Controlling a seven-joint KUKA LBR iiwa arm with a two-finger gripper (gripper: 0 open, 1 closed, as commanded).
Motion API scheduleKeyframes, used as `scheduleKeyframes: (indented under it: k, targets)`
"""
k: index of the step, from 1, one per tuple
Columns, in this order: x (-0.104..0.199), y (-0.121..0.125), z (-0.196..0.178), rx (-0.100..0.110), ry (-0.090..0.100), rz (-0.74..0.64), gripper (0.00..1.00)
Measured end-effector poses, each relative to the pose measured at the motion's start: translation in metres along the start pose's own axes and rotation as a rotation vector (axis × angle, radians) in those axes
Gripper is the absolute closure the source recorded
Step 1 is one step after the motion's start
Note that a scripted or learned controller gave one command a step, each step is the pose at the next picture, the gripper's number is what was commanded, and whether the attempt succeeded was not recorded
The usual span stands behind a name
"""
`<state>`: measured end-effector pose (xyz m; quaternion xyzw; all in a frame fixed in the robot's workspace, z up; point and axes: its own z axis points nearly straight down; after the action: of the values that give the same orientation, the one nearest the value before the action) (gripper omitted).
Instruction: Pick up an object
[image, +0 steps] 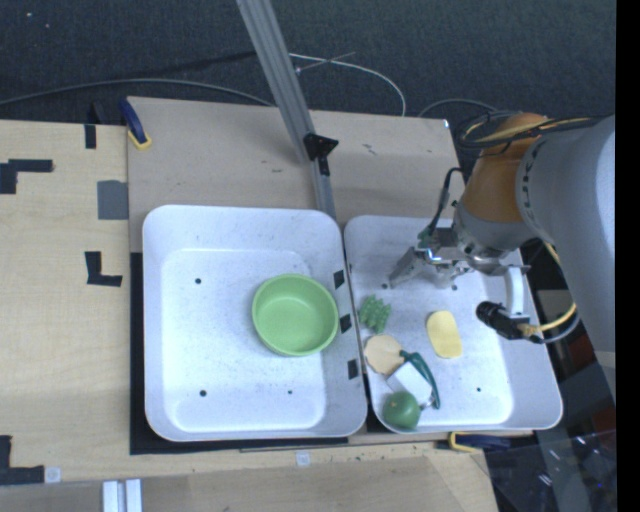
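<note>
- Candidate objects lie in the right shallow white bin (520, 400), grouped in its lower-left part: a small green ruffled soft-looking item (375, 313), a yellow oval block (444, 334), a tan round disc (382, 353), a white block with a dark green handle (418, 376), and a green ball (402, 410).
- The green ball sits close to the bin's front rim; the tan disc and the ruffled item sit near the left wall, beside the divide between bins.
- The tool (420, 266) hangs above the upper-middle of the right bin, apart from every object. Whether its fingers are open or closed cannot be told; nothing is seen between them.
- Bare floor remains in the right bin's upper-left and lower-right areas.
- The left shallow white bin (190, 400) contains a light green round bowl (294, 315), upright, toward its right side; the rest of its floor is bare.
- Both bins rest on the table (60, 300).
</note>
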<state>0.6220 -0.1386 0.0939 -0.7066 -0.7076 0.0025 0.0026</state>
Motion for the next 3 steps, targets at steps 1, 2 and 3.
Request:
scheduleKeyframes:
  k: [1,2,3]
  targets:
    - [0.000,0.001,-0.014,-0.004,0.000,-0.001,1.00]
    - [0.010,0.004,-0.062,-0.011,-0.001,-0.001,1.00]
    - [0.010,0.012,-0.107,-0.011,-0.001,0.000,1.00]
